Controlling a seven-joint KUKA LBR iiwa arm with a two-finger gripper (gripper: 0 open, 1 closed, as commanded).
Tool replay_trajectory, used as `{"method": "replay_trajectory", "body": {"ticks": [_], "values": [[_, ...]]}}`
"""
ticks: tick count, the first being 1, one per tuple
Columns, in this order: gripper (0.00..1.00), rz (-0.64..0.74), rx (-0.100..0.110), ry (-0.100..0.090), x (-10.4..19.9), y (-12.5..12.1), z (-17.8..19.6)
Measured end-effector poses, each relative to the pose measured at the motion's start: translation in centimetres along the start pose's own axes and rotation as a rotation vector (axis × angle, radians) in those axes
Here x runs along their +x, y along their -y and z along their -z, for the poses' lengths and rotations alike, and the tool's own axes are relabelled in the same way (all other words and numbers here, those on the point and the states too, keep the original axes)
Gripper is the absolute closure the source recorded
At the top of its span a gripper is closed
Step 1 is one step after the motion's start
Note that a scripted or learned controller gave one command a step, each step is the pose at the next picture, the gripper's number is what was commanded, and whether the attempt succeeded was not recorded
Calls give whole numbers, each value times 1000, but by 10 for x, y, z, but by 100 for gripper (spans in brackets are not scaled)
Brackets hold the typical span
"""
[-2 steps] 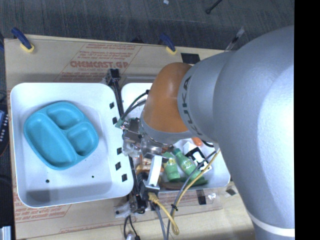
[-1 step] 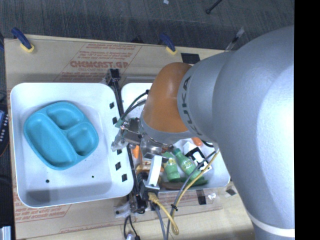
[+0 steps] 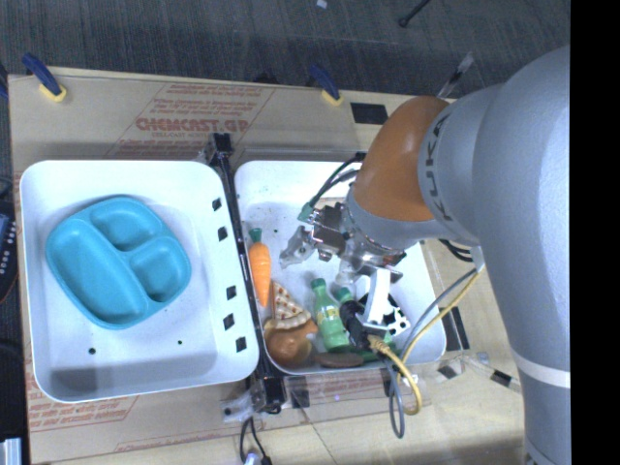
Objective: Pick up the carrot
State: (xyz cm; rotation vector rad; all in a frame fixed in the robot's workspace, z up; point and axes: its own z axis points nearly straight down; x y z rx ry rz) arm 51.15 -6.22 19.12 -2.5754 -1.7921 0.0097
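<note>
The carrot (image 3: 260,269) is orange with a green top. It lies lengthwise against the left wall of the right bin (image 3: 281,176), green end pointing away. My gripper (image 3: 298,247) hovers just to the right of the carrot, at about its upper half, low over the bin floor. Nothing is visibly held in it. The grey arm with its orange band covers the bin's right side.
Near the bin's front lie a pizza slice (image 3: 285,302), a brown roll-like item (image 3: 289,343) and a green bottle (image 3: 330,320), all close to the carrot's tip. The left bin (image 3: 44,180) holds a blue divided plate (image 3: 116,260).
</note>
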Motion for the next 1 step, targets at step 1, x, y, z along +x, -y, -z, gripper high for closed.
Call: {"method": "replay_trajectory", "body": {"ticks": [1], "values": [[0,-144,3,0,-6,-66,-43]]}}
